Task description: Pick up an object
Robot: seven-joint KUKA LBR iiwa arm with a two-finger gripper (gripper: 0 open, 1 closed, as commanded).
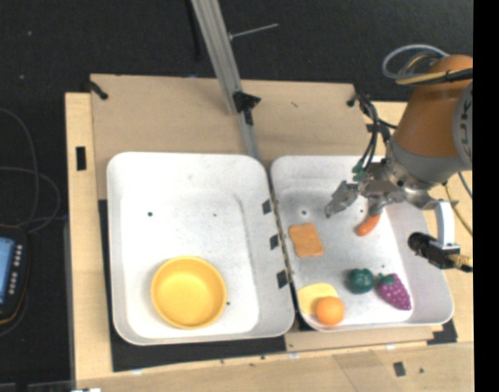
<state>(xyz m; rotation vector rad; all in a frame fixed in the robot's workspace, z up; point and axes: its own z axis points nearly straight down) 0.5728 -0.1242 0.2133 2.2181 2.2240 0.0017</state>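
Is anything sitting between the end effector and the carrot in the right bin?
Nothing visible. The end effector sits right at the carrot, in an open patch of the right bin. The cracker, green piece and grapes all lie apart from it, nearer the front.

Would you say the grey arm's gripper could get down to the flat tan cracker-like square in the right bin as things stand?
Probably yes. The flat tan square lies alone on bare floor of the right white bin, apart from its neighbours, and the gripper hangs just up and right of it with nothing between them.
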